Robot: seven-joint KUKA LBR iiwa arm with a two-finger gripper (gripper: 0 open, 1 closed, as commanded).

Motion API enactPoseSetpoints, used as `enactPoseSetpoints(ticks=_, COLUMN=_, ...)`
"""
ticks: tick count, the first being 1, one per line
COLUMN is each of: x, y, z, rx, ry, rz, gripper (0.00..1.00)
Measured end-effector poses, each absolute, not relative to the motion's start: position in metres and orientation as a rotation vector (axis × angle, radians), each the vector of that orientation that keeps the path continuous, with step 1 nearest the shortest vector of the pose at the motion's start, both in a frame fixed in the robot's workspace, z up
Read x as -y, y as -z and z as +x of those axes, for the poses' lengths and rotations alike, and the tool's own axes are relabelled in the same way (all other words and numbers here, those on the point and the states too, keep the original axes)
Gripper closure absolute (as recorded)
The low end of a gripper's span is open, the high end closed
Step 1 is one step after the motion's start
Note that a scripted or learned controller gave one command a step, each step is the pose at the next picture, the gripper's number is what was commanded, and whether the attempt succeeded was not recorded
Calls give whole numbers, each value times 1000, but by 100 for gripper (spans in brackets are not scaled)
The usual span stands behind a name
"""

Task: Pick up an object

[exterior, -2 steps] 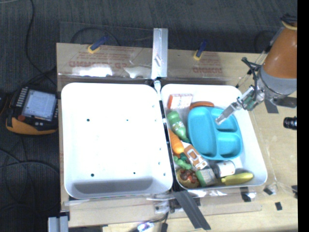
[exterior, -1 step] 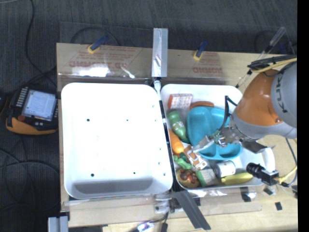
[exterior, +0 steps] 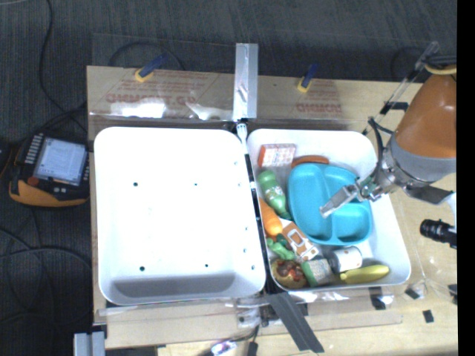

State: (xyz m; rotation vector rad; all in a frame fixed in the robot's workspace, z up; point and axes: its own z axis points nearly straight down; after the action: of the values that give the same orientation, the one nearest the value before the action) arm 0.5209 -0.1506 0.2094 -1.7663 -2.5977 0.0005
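Reaching in from the table's right edge, the arm (exterior: 427,128) hangs its pincer (exterior: 334,201) over the blue dish (exterior: 326,199) in the right bin (exterior: 390,199); whether it is clenched I cannot tell. Toys crowd that bin's left wall and front edge. The left bin (exterior: 174,213) offers wide bare floor up to its rims.

We see a robotics lab: a clamped plywood surface (exterior: 415,102), loose cables (exterior: 30,6) on carpet, a teach pendant (exterior: 52,167).
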Motion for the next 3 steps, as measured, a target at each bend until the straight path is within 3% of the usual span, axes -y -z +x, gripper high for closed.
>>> enactPoseSetpoints(ticks=1, x=191, y=-239, z=540, rx=2842, ry=-3, rz=-1346, gripper=0)
enactPoseSetpoints(ticks=2, x=221, y=-226, z=516, rx=2828, ry=-1, rz=-1371, gripper=0)
enactPoseSetpoints(ticks=3, x=220, y=-276, z=589, rx=2877, ry=-1, rz=-1271, gripper=0)
